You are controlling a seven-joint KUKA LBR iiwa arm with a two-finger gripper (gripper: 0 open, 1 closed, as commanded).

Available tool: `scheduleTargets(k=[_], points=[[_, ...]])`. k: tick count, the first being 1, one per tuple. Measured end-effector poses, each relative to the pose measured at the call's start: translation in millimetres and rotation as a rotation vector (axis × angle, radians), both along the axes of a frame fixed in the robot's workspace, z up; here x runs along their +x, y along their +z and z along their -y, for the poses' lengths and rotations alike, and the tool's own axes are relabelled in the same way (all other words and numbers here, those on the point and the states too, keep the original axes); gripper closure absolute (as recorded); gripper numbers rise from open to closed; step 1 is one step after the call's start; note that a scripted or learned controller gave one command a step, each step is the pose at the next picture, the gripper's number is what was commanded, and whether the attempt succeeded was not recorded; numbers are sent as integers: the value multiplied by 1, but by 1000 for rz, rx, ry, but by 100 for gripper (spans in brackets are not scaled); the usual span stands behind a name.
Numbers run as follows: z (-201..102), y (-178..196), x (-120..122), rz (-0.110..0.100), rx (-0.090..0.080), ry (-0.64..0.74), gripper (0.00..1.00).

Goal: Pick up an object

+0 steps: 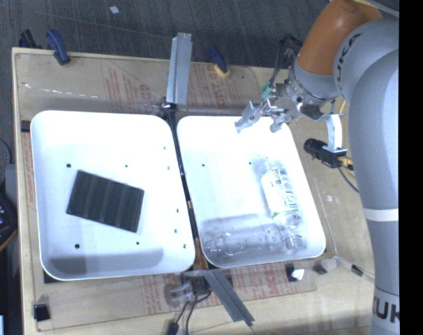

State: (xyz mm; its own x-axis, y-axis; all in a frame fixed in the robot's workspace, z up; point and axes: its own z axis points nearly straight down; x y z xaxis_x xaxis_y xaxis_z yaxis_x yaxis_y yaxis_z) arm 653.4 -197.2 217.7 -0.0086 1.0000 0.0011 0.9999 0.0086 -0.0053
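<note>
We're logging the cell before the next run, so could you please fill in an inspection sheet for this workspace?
Surface: wooden bench bearing a left bin and a right bin, side by side.
Job's things: dark ridged panel flat in the left bin; two clear bottles in the right bin, one by its right wall, one along its near wall.
Clutter: blue clamps on the far edge.
Grippers: gripper over the right bin's far edge, holding nothing.
Cables: some at the near edge.
Surroundings: dark floor.
</note>
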Motion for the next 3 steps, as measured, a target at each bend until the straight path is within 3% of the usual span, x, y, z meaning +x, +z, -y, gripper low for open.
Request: scheduleTargets(k=[1,2,3], points=[[12,-46,-71,0,-1,-187,0],[-9,82,-63,5,-2,-437,0],[2,55,-110,-2,-1,-314,0]])
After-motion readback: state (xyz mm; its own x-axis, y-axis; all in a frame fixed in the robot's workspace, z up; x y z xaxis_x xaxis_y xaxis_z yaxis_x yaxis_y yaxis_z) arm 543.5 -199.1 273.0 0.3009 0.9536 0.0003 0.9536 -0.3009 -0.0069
